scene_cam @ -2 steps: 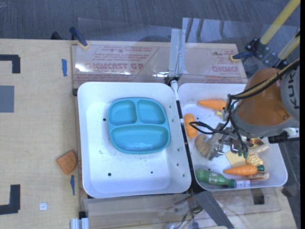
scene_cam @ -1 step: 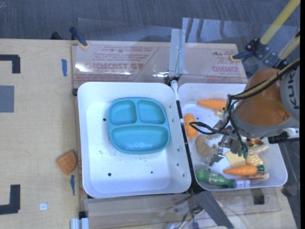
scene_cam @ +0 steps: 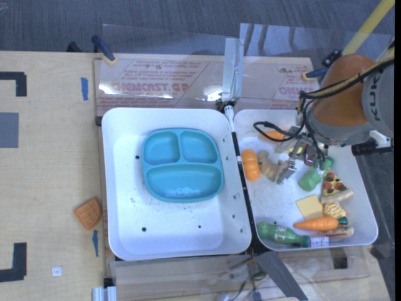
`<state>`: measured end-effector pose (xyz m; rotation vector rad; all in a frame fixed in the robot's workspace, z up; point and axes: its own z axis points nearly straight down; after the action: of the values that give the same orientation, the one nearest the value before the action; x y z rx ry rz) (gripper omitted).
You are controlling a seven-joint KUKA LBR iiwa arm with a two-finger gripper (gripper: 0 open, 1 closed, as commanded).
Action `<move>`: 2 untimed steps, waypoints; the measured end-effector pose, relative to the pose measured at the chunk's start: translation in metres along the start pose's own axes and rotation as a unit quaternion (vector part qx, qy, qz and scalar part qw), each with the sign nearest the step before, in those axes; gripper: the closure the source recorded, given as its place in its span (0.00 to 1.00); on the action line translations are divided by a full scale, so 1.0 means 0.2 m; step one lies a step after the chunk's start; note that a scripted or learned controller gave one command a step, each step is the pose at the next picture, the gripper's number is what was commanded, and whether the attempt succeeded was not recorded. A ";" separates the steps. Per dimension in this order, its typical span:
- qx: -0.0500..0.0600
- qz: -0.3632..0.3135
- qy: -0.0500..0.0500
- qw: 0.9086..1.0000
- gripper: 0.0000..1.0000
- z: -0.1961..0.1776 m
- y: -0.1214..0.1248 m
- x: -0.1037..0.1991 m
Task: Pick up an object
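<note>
Wooden bench (scene_cam: 44, 168), two white bins, arm over the right one.

The gripper (scene_cam: 289, 168) hangs in the right bin (scene_cam: 366, 227) beside a tan toy (scene_cam: 269, 167) and orange piece (scene_cam: 250, 165); its finger spacing can't be told. A blue plate (scene_cam: 182, 165) sits in the left bin (scene_cam: 119, 231).

Two bins side by side at frame centre: left bin (scene_cam: 119, 168), right bin (scene_cam: 366, 221). In the left bin, a divided plate (scene_cam: 182, 165), toward its upper half. Left of that bin, on the bench (scene_cam: 44, 137), a waffle piece (scene_cam: 88, 212). In the right bin: gripper (scene_cam: 294, 162) near the upper middle, an orange piece (scene_cam: 250, 165) at its left beside the dividing edge. Lower right of the gripper, a pizza slice (scene_cam: 333, 187), below it a carrot (scene_cam: 317, 224), then a bottle (scene_cam: 282, 234) lying along the lower edge. Just under the gripper, perhaps another small item, unclear.
</note>
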<state>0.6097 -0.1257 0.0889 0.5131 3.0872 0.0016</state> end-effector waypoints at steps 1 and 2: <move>0.004 0.038 0.010 0.999 0.00 -0.01 0.12 -0.14; 0.007 0.073 0.009 0.997 0.00 -0.01 0.17 -0.13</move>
<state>0.6450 -0.1022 0.0904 0.7412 3.0611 -0.0151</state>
